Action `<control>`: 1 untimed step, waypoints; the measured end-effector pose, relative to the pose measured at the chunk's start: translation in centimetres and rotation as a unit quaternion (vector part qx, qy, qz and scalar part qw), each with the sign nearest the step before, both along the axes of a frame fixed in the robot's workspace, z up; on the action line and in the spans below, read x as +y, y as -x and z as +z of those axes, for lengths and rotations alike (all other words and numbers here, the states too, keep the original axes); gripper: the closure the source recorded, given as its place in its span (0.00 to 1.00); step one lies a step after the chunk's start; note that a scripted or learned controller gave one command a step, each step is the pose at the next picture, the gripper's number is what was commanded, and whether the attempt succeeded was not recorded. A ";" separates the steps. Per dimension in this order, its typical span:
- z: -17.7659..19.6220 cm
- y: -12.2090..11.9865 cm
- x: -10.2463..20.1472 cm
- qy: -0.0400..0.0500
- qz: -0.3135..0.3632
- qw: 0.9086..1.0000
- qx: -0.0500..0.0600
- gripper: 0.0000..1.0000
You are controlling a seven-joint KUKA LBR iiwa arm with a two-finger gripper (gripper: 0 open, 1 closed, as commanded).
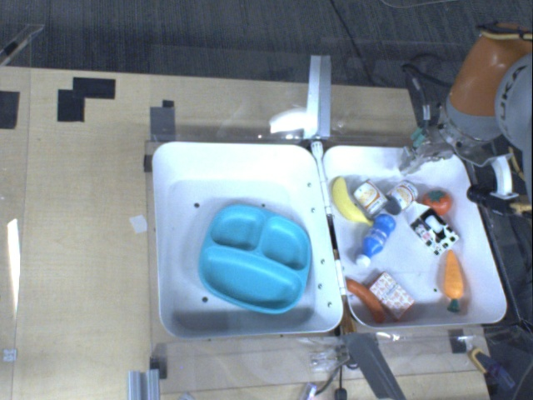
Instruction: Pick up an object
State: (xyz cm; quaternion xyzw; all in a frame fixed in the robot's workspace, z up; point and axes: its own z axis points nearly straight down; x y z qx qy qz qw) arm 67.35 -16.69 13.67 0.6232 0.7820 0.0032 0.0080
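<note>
Hanging over the far right corner of the right bin [493, 294], the gripper [416, 153] sits just beyond the cluster of objects, and how its tips are set cannot be made out. Below it lie a banana [348, 202], two small jars [369, 196] (side by side), a blue bottle [377, 237], a tomato [438, 202], a black-and-white block [435, 230], a carrot [452, 277], a checked box [391, 295] and a sausage [365, 298]. The left bin [166, 223] holds a blue divided tray [255, 257] near its middle, tilted slightly.
</note>
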 end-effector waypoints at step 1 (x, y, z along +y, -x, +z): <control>8.6 0.3 3.3 -0.002 -0.068 0.998 0.004 1.00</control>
